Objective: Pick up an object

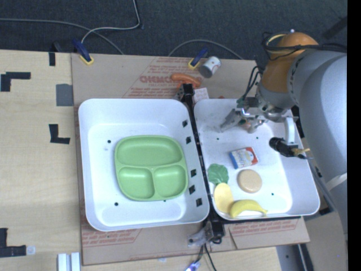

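Camera view: gripper (241, 121) over right bin (299, 199), far half, fingers spread, pinching nothing. I read this as approach. Candidates lie nearer: small carton (244, 157), round biscuit (249, 180), banana (247, 208). Next I need descent onto one.

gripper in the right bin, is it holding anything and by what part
Nothing is held: the end effector hangs over bare floor at the far end of the right bin, with nothing between its fingers, apart from the small blue and white packet.
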Available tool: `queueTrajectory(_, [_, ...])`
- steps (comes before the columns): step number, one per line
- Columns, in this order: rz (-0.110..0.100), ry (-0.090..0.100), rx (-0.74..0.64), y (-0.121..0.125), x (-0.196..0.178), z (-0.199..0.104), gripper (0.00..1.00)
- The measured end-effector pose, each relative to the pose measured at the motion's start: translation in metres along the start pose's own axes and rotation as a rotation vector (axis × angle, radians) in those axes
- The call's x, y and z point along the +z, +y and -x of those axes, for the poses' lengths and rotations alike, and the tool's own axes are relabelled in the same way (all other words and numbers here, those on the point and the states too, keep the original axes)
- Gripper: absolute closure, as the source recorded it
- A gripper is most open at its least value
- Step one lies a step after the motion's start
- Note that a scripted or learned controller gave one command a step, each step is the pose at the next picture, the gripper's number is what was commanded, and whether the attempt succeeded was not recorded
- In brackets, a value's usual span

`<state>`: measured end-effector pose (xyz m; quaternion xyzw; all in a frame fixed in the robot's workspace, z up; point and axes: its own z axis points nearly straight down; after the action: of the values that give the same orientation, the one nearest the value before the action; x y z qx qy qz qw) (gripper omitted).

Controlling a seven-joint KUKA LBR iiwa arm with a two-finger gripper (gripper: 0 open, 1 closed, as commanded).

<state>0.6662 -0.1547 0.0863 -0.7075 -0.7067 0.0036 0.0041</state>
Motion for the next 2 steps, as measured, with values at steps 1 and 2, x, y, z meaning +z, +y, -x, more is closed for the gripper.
queueTrajectory(1, [0.012,-0.003,-0.002,0.002,-0.075,0.043,0.0])
queueTrajectory(2, [0.025,-0.013,-0.002,0.006,-0.008,0.024,0.0])
